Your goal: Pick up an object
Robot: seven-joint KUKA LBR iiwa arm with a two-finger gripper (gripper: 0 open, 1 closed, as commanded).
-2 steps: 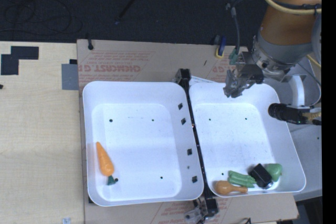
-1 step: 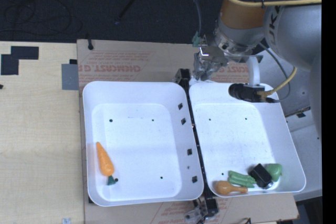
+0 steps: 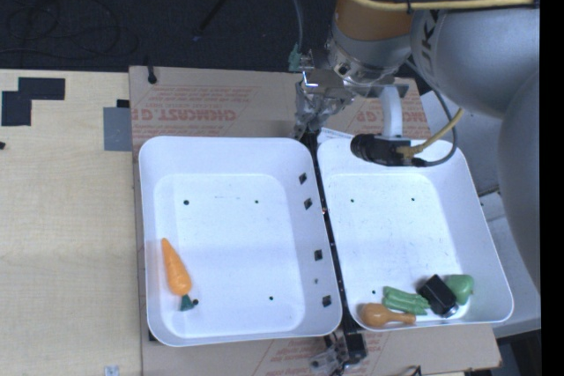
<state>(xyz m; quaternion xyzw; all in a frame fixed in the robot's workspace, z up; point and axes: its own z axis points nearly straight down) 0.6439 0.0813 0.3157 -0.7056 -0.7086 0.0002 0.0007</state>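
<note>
Our metal two-finger gripper (image 3: 310, 112) hangs above the bins' far edge; its opening, we cannot tell. We see the orange plastic carrot (image 3: 175, 267) lying in the left white bin (image 3: 229, 156), near-left corner.

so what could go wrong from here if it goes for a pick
1. The pincer hangs over the far end of the divider between the left bin and right bin, so a straight descent could hit a rim.
2. In the right bin's near corner the black block, green pieces and orange gourd-shaped toy crowd together, inviting a double grab or a slip.
3. The carrot lies near the left bin's wall.
</note>
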